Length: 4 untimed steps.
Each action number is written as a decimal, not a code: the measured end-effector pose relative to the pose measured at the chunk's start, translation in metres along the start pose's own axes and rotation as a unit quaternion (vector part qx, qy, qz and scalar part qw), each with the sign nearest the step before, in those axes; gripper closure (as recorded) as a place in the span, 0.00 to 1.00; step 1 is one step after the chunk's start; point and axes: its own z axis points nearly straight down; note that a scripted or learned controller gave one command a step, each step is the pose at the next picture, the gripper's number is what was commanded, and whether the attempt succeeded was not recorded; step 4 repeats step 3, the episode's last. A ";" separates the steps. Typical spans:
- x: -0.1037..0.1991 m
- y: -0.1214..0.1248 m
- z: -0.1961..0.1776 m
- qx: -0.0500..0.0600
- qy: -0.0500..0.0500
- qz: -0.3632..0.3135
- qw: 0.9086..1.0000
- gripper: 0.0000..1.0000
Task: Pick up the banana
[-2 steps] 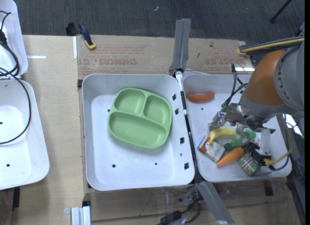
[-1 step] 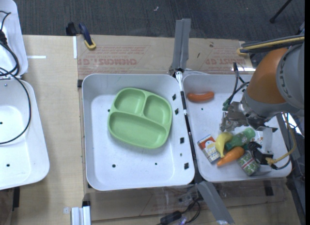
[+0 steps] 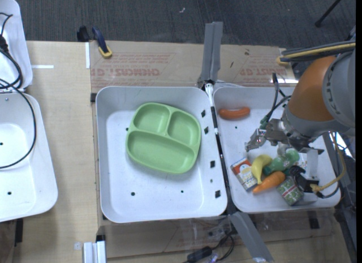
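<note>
The yellow banana (image 3: 261, 166) lies in the right bin (image 3: 226, 143), in a pile near the bin's front. An orange carrot (image 3: 270, 181) rests against its front side and a small carton (image 3: 244, 175) sits at its left. My gripper (image 3: 275, 138) hangs low over the pile, just behind and slightly right of the banana. The grey wrist and orange band (image 3: 317, 95) above it hide part of the pile. Nothing can be made out in the gripper.
A red sausage (image 3: 234, 112) lies at the back of the right bin. A green can (image 3: 290, 191) and green items (image 3: 288, 159) crowd the pile's right side. The left bin (image 3: 107, 160) holds a green divided plate (image 3: 164, 137).
</note>
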 end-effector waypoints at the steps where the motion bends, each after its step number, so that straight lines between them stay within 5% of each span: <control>1: 0.018 -0.003 0.000 -0.002 0.001 0.086 0.996 0.00; 2: -0.017 -0.030 0.009 0.000 0.000 0.092 0.996 0.00; 3: -0.017 -0.030 0.001 0.001 0.000 0.092 0.996 1.00; 4: -0.017 -0.030 0.001 0.001 0.000 0.092 0.996 1.00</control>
